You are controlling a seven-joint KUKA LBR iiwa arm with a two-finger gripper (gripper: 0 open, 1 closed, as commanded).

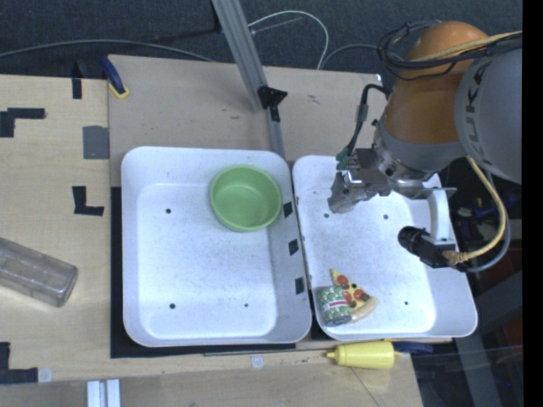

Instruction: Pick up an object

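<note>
The arm reaches in over the right bin, likely staging for a descent. The left bin keeps a green bowl upright near its far wall, mouth up, no long axis. The gripper hangs above the right bin's far part; I cannot tell how its jaws stand, and nothing shows between them. The likeliest target, a toy pizza slice, lies flat at the near-left corner, tip toward the far left.
</note>
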